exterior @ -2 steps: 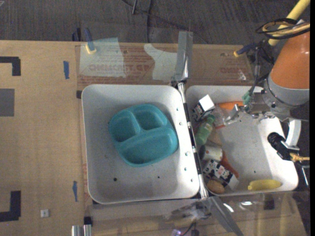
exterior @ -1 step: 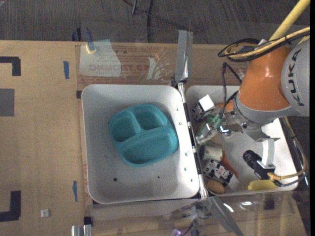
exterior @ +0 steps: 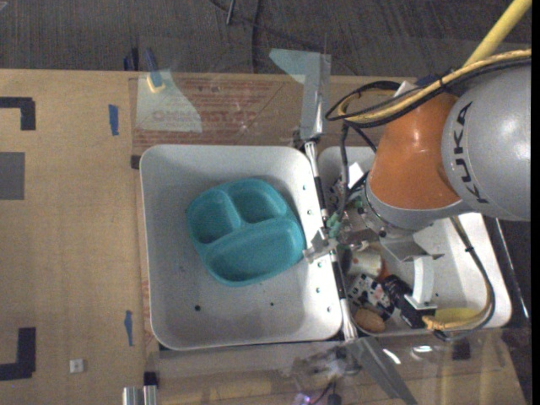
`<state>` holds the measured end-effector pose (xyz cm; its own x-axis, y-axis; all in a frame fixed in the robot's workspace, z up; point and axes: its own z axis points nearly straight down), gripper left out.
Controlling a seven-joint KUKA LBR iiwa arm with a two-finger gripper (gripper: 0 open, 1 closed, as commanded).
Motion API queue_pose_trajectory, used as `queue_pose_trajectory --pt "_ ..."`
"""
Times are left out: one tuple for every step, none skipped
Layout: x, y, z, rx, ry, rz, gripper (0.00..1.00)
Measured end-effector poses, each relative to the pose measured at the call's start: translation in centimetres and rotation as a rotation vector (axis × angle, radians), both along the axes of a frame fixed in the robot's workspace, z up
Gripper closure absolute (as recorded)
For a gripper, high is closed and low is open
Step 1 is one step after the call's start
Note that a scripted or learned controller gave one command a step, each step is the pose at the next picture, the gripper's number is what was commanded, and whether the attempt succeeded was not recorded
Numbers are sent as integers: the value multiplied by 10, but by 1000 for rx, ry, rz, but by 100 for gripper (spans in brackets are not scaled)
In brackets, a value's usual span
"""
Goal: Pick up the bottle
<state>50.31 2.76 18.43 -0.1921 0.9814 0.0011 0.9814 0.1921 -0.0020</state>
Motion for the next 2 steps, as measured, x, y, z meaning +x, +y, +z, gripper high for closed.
queue_pose_trajectory --pt "-15 -22 27 -1 -2 -206 0" --pt "-24 -58 0 -1 0 -254 0"
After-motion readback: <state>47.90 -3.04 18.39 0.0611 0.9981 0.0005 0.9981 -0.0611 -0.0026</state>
